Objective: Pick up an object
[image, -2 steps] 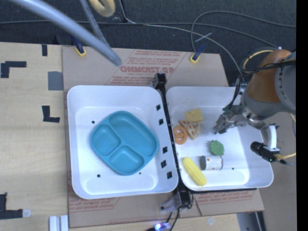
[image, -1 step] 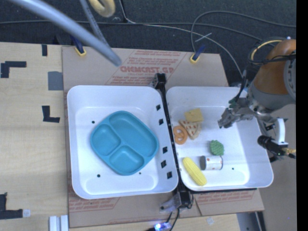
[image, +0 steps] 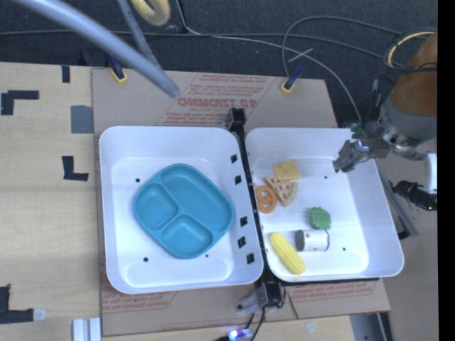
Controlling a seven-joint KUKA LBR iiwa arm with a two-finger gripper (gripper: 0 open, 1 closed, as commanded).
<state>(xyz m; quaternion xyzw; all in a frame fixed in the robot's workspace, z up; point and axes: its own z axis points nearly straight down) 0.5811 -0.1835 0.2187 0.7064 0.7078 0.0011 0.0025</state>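
Nearest the lower edge of the frame, a yellow corn cob (image: 287, 253) lies at a slant in the lower left of the right bin (image: 370, 212), with a small white-and-dark can (image: 312, 241) on its side just beside it to the right. Above the can sits a green broccoli-like piece (image: 320, 218). Toward the upper left of this bin, a yellow cheese block (image: 286, 170) rests just above a tan waffle-like wedge (image: 285, 190), and an orange pretzel (image: 266, 199) touches the wedge's left side. All six candidate objects for the pick lie on the bin floor, none lifted.

Occupying the left bin (image: 117, 190) is a blue compartment tray (image: 183, 209), set at a tilt near the middle. A black clamp strip (image: 244, 190) runs between the two bins, which stand on a brown cardboard sheet (image: 213, 98) over a wooden bench (image: 43, 204).

At the right of the frame, the gripper (image: 344, 162) hangs over the upper right corner of the right bin, well apart from the objects, below the grey arm with its orange band (image: 416, 84). Whether its dark fingers are apart or together cannot be told at this scale; nothing is seen between them.
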